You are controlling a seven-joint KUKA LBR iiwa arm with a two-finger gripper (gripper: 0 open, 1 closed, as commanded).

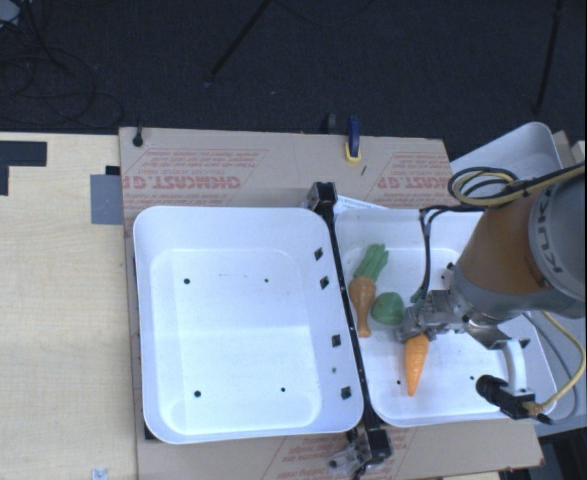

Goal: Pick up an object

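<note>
Two shallow white bins sit side by side on a cardboard sheet [223, 173] laid over the bench. The left bin [153, 298] shows bare white floor with small dark dots. The right bin [453, 408] holds three toy items near its left wall. A carrot with a green leafy top [365, 286] lies along the black divider [339, 313] between the bins, leaves pointing toward the far side. A small round green object [387, 308] lies just beside that carrot's orange body, on its right. A second orange carrot [414, 362] lies nearer the front of the bin, narrow tip pointing to the front edge, blunt end toward the gripper.

The grey arm with its orange band [503, 253] reaches in from the right over the right bin. The gripper [428, 320] sits low, directly above the blunt end of the second carrot and close beside the green object. At this angle the wrist body hides the tips, so it cannot be determined whether the gripper is spread or closed, nor whether it touches the carrot. A blue and yellow clamp [353, 140] grips the far edge of the cardboard.
</note>
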